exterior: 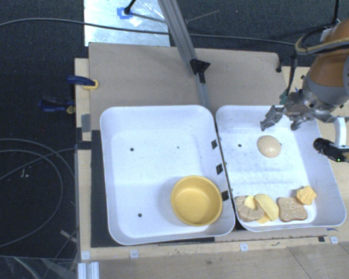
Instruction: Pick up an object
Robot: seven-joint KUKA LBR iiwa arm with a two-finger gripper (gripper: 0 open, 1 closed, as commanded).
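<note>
A pale beige egg-shaped object (270, 146) lies in the upper middle of the right bin (238, 121). Along that bin's front edge sit several toy foods: a round brown piece (249, 212), a yellow banana-like piece (266, 206), a toast slice (292, 209) and a small orange-yellow piece (306, 195). A yellow bowl (196, 199) stands in the left bin (134, 127) at its front right. My gripper (284, 120) hovers over the right bin's far right, just above and right of the egg, open with nothing between its fingers.
The two bins meet at a shared rim (218, 156) with black clips. A slanted metal pole (180, 28) crosses the bench behind the bins. Blue clamps (75, 81) sit at the bench's left edge. Cables lie on the dark floor at left.
</note>
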